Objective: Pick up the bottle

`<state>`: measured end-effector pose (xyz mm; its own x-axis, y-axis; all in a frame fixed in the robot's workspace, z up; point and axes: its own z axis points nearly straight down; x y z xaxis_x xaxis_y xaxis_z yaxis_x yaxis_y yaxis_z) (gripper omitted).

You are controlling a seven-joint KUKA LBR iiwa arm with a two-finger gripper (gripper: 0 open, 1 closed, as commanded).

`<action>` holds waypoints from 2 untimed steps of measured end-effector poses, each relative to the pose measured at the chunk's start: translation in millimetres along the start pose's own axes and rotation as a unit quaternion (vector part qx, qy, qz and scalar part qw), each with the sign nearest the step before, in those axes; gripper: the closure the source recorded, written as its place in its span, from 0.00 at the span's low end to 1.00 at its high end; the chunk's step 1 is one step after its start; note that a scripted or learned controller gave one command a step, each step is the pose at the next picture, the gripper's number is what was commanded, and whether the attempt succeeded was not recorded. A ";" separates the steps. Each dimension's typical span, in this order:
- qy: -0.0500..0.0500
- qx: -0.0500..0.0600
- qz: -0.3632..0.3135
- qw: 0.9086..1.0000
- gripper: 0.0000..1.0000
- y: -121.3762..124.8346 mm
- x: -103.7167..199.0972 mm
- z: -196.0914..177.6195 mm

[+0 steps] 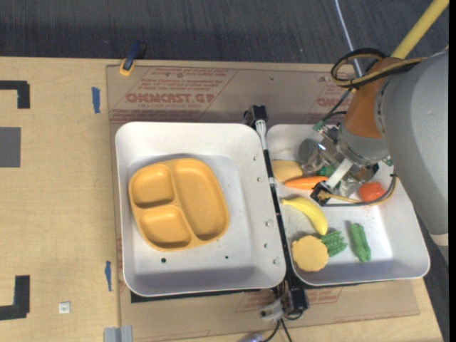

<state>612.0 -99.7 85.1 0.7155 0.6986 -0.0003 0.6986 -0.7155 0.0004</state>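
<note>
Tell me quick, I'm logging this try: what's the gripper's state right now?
Gripper: low in the right bin, over the carrot; open or shut cannot be told, and no bottle is seen held.

Bottle not clearly discernible among the items in the right bin (406,258).

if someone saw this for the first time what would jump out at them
Probably the big yellow divided plate, lying alone in the left bin. Next, the right bin crowded with toy food: a banana, a carrot, a round yellow cookie and green vegetables. The grey arm with its orange band reaches in from the right, its end effector low among that food.
</note>
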 end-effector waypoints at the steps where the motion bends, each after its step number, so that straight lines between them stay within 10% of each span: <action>1: 0.000 0.000 -0.001 1.000 1.00 0.4 0.5 -11.0; 2: -0.003 0.004 0.000 1.000 0.00 -1.2 -1.8 -9.2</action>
<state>609.9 -100.2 94.3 0.7150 0.6991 -0.0072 0.6990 -0.7151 -0.0083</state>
